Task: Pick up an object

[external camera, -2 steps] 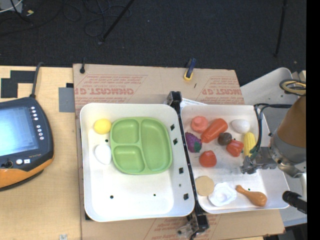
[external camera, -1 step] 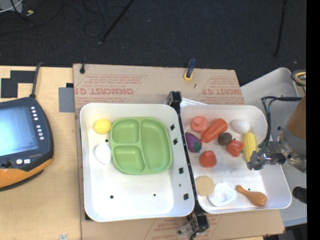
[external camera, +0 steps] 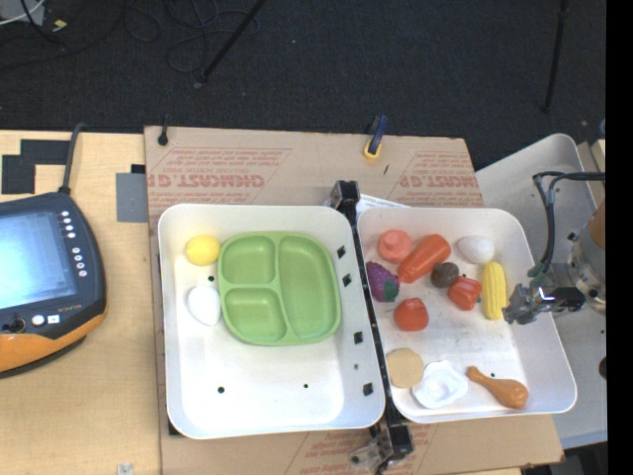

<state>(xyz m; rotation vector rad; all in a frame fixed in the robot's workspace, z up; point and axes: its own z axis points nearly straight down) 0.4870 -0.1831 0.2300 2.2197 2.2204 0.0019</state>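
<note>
The right bin (external camera: 554, 364) holds several toy foods: a pink round piece (external camera: 395, 244), an orange-red carrot (external camera: 425, 255), a white egg (external camera: 476, 249), a yellow corn cob (external camera: 494, 290), a red pepper (external camera: 465, 292), a brown ball (external camera: 444, 274), a purple eggplant (external camera: 381, 281), a red tomato (external camera: 410, 314), a tan cookie (external camera: 404, 367), a white cup (external camera: 438, 385) and a chicken drumstick (external camera: 499, 388). My gripper (external camera: 522, 310) hovers at this bin's right rim, just right of the corn cob, with nothing seen in it.
The left bin (external camera: 257, 404) carries a green divided plate (external camera: 278, 288), a yellow lemon (external camera: 202, 249) and a white egg (external camera: 204, 306). A teach pendant (external camera: 45, 275) lies at the far left of the bench. Cables (external camera: 550, 226) hang near the arm at the right.
</note>
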